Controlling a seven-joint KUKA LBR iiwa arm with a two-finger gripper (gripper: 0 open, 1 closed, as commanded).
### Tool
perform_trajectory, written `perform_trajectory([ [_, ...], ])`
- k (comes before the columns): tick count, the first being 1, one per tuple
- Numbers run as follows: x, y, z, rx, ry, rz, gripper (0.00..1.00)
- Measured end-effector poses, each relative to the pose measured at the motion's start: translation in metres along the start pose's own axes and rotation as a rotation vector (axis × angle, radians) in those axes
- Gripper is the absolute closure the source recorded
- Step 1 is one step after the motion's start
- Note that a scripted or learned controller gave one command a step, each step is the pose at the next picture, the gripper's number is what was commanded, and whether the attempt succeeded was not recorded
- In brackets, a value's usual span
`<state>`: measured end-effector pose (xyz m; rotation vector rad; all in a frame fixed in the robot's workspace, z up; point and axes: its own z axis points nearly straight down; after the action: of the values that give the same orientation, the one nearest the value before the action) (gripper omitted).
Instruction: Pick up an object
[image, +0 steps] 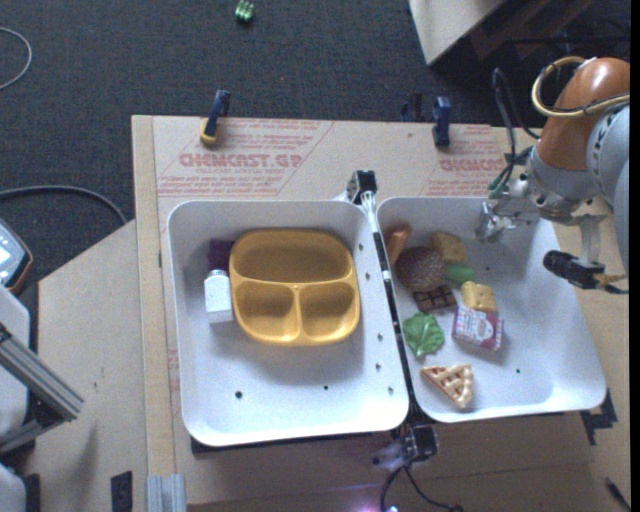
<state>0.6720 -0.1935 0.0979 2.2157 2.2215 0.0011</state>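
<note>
Camera view from where I sit: nearest me, at about 5 o'clock in the right bin (570, 345), lies a waffle wedge (448, 384). Moving up, I see a green leafy piece (422, 334) by the divider and a pink packet (478, 328) just beside it at 3 o'clock, with a small yellow block (478, 296) touching the packet's top edge. A dark chocolate square (434, 298) sits under a brown burger patty (420, 267); a green bit (459, 271), a yellow chunk (449, 245) and an orange piece (399, 240) cluster around the patty. In the left bin (190, 330) rests a yellow divided tray (294, 285), with a white bottle (218, 296) touching its 9 o'clock side and a dark purple thing (220, 252) just above that. Farthest off, at 1 o'clock in the right bin, the gripper (490, 226) hangs over bare floor with nothing between its fingers; I cannot tell whether they stand apart or together.
</note>
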Motion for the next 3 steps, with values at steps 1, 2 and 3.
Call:
perform_trajectory([
  [1,0.000,0.005,-0.065,-0.006,-0.001,0.001,1.00],
  [2,0.000,0.015,-0.128,-0.007,-0.001,0.001,1.00],
  [3,0.000,0.016,-0.128,-0.001,0.000,0.001,1.00],
])
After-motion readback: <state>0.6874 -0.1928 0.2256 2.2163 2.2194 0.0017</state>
